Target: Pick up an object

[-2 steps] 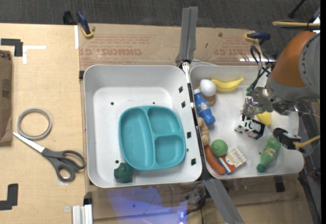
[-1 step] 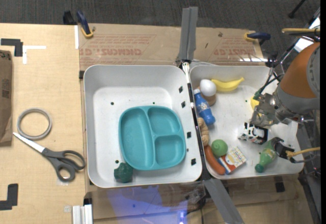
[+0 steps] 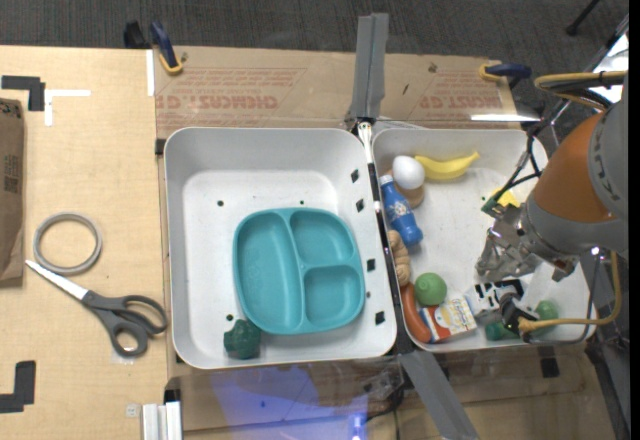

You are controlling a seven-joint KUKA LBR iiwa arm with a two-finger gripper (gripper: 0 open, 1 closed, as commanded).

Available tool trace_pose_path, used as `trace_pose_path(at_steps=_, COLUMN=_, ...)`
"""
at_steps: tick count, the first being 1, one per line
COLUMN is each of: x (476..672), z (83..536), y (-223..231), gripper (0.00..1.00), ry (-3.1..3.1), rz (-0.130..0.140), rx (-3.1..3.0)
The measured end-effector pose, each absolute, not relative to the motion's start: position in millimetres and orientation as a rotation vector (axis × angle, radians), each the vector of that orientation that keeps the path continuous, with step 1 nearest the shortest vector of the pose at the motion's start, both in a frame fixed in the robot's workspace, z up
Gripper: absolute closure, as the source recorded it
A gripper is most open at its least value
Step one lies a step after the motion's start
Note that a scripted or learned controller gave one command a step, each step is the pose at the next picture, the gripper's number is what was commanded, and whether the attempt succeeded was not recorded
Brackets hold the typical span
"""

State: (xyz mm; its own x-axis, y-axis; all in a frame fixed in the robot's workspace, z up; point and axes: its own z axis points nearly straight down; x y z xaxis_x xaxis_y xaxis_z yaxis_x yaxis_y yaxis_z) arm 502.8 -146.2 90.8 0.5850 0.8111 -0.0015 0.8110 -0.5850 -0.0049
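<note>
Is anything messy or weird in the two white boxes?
A little. The toys in the right bin are heaped along its left wall: a blue bottle lies tipped over, with a banana nearby. The teal plate sits crooked in the left bin.

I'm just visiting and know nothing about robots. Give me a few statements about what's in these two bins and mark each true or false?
1. The teal divided plate lies in the left bin. True.
2. The banana lies in the left bin. False: it lies in the right bin, near its far edge.
3. The scissors lie on the bench, outside both bins. True.
4. The green ball rests on the teal divided plate. False: it sits in the right bin, beside the bins' shared wall.
5. The claw hangs over the right bin. True.
</note>
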Motion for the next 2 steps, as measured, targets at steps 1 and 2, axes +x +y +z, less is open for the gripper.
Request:
trace_pose_path(at_steps=1, x=486.6, z=95.8, y=-128.8, gripper=1.0, ry=-0.984, rz=-0.025, rx=-2.991)
trace_pose_path(at_steps=2, x=481.4, z=93.6, y=-109.2, gripper=1.0, ry=-0.774, rz=-0.013, rx=-3.047)
